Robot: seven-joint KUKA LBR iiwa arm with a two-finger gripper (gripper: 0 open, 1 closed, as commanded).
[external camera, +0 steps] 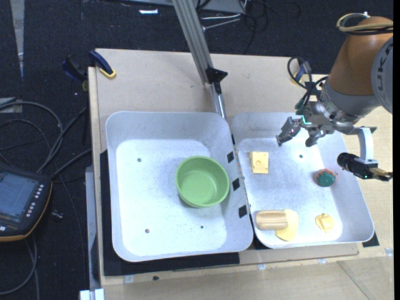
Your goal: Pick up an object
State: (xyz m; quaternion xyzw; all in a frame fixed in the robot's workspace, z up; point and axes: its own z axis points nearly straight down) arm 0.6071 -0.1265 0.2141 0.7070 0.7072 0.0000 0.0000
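— How far has the pick-up got?
— Nothing is gripped yet. The gripper (300, 134) is seen spread apart, apparently empty, raised over the right bin (356, 214).
— And the objects?
— A yellow block (259, 162) is found just below-left of it; a green-red toy (325, 178) below-right.

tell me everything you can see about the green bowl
The green bowl is round, light green and smooth like plastic, with a thick rim and plain inside. It stands upright, mouth up, nothing visible in it, on the floor of the left bin, toward that bin's right side. Only the bin floor touches it.
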